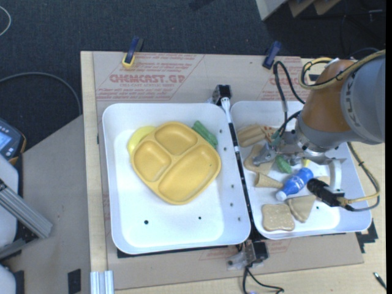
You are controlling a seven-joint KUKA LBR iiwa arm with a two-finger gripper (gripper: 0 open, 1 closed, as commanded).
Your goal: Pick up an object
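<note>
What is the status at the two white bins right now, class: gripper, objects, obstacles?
Gripper low in right bin, among beige toy pieces. Blue plastic bottle lying free beside it. Yellow divided tray in left bin, untouched.

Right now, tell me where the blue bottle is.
The blue bottle lies in the right bin, near its middle, just below the gripper and above the toast-shaped piece.

Two white bins sit side by side: the left bin (116, 182) holds one yellow divided tray (176, 162); the right bin (355, 222), beside that tray, holds one blue bottle (294, 184) and several tan pieces.
</note>
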